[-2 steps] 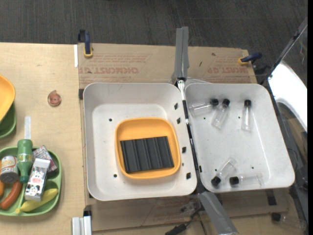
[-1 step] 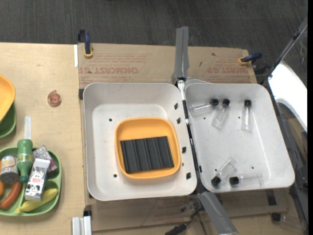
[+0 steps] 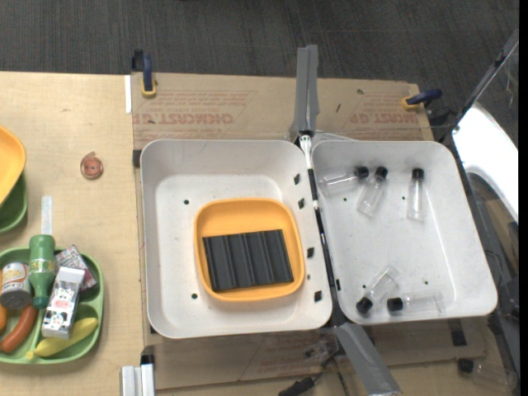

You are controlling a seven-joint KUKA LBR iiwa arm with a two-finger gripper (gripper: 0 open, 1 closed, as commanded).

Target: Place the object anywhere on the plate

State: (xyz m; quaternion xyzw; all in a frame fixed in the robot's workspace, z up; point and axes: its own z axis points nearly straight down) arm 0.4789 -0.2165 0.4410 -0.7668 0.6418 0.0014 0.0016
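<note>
— What's in the left bin (image 3: 165, 221)?

— A plate (image 3: 247, 211) sits near its middle, and a ridged pad (image 3: 247, 260) lies on the plate, toward the near side.

— And the right bin (image 3: 462, 246)?

— Vials. Three lie toward the far side: two close together at the far left (image 3: 341, 180) (image 3: 371, 193), one (image 3: 416, 195) apart to their right. Two more lie at the near edge, one (image 3: 374, 291) tilted, one (image 3: 417, 304) beside it to the right.

— Do the bins touch?

— They sit side by side on a cardboard sheet (image 3: 272, 106), with a post (image 3: 307, 89) standing behind the seam.

— Anything further left?

— A table (image 3: 66, 122), bearing a tray (image 3: 82, 337) of toy food at its near side, a stack of dishes (image 3: 10, 180) behind that, and a small disc (image 3: 91, 167) nearer the bins.
</note>
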